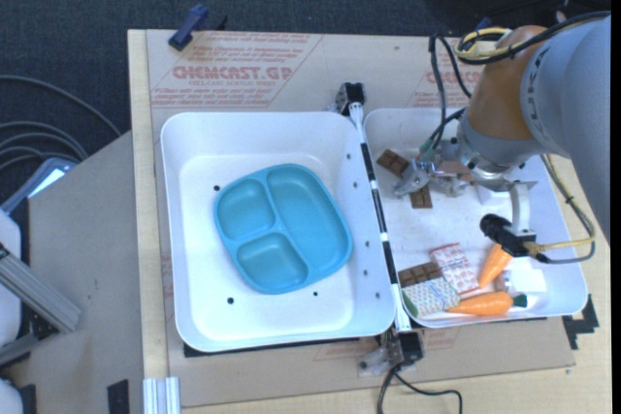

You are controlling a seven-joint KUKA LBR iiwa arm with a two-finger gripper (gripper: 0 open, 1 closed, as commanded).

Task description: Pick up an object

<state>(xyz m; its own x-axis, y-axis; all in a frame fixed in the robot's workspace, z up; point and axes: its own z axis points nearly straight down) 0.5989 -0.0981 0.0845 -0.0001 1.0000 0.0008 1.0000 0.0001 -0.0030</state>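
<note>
My gripper [424, 175] is low in the upper left part of the right bin [563, 208], reaching in under the grey arm with its orange band. A small brown block [391, 160] lies just to its upper left, close to the bin's left wall. A second brown block [421, 199] lies right below the gripper. Whether either block is touched I cannot make out. At the bin's near end lie two orange carrots [494, 264] [480, 305], a brown bar [418, 273], a patterned packet [452, 264] and a white piece [529, 283].
The left bin [184, 208] holds a blue divided plate [280, 227]. A black part [505, 234] with a yellow cable hangs over the right bin's middle. A black clip [350, 95] sits at the top of the rim between the bins.
</note>
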